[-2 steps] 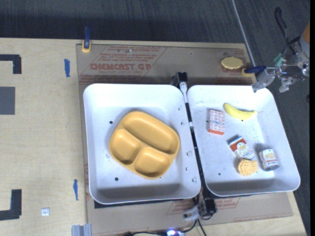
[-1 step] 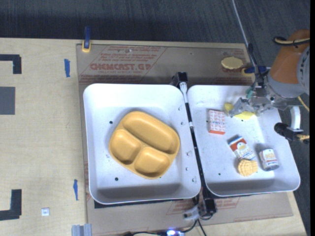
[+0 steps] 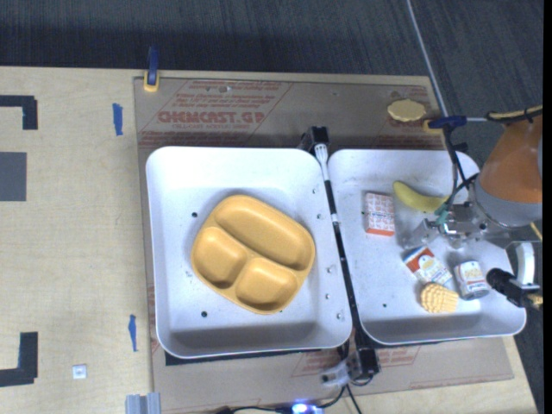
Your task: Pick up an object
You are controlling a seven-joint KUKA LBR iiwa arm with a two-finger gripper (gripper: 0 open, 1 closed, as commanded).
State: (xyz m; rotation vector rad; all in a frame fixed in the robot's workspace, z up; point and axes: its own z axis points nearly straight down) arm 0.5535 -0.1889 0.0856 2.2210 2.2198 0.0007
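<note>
Bright, even overhead light; soft shadows, slight blur, mild glare.

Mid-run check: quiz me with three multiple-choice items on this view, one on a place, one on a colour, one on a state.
1. Where does the banana lie?
A. left bin
B. right bin
C. on the bench

2. What colour is the divided tray in the left bin?
A. yellow
B. blue
C. red

3. How does the tray lie?
A. on edge against a wall
B. flat on the bin floor
C. hanging over the rim

Key: 1 B, it lies near the right bin's far wall; 2 A, its whole surface is yellow; 3 B, all three compartments face up inside the bin.
</note>
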